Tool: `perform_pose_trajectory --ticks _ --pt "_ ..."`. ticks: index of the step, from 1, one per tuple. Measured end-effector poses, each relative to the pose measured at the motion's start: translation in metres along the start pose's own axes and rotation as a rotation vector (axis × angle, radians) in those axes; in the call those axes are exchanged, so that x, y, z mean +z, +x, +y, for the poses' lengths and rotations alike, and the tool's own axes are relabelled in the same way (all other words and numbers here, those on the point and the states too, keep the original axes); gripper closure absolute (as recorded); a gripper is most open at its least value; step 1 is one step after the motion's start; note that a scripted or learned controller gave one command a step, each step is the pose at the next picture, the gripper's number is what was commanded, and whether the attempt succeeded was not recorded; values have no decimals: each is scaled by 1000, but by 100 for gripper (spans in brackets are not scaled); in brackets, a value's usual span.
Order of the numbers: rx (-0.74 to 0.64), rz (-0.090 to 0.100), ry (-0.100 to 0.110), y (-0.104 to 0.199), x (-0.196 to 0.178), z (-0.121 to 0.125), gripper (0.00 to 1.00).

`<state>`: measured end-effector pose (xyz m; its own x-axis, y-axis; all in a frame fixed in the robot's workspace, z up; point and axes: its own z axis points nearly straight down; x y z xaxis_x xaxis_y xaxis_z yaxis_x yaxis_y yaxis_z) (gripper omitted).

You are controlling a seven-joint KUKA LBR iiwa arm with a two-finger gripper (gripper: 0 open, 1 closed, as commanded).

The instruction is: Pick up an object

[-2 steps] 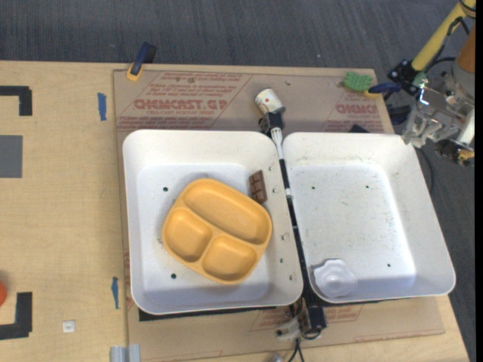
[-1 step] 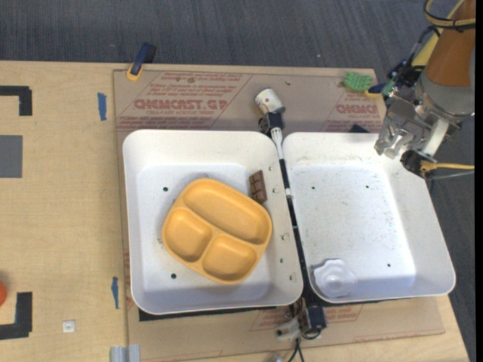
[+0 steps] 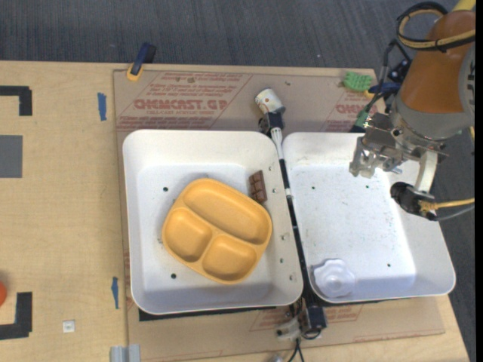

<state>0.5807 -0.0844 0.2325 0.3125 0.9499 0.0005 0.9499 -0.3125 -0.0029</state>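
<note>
Gripper (image 3: 375, 161) over right bin (image 3: 430, 274) — finger state indiscernible; yellow divided plate (image 3: 217, 229) far left, clear cup (image 3: 333, 278) below-left.

One fixed overhead camera looks slantwise down on both bins (image 3: 143, 202).

Yellow divided plate (image 3: 217, 229), brown bar (image 3: 258, 186), white bins (image 3: 143, 202).

arm (image 3: 441, 59) cut off at right edge, brown item (image 3: 258, 187) partly behind tray (image 3: 217, 229)
</note>
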Motion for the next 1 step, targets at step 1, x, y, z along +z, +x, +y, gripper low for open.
perform_pose_trajectory --ticks 1 --pt "-125 -2 -5 -54 -11 27 100"
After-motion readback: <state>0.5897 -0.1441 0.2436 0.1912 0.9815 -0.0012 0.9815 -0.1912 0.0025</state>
